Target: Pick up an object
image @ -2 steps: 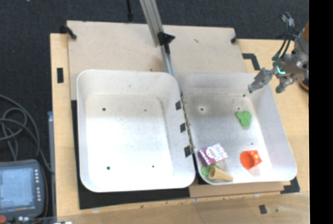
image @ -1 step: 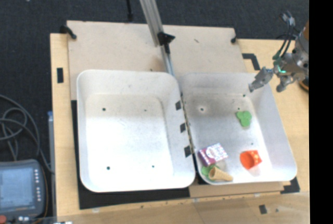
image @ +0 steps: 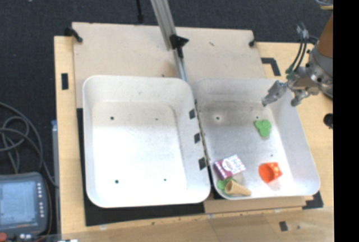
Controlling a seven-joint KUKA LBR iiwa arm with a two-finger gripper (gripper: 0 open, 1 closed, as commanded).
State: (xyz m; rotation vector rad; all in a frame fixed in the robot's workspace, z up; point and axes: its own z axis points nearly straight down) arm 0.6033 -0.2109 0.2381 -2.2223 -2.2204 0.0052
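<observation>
My gripper [image: 284, 97] hangs over the upper right part of the right bin [image: 224, 95], its two fingers spread open with nothing between them. A small green object [image: 262, 127] lies in the bin just below and left of the gripper. Further toward the front lie an orange object [image: 270, 172], a purple and white carton [image: 230, 166] and a tan cone with a green tip [image: 234, 187] at the bin's front left corner.
The left bin [image: 90, 95] adjoins the right one along a shared wall with black clips [image: 197, 137]. A slanted aluminium pole [image: 162, 10] rises behind the bins. A pendant screen [image: 19, 201] and cables sit at the lower left.
</observation>
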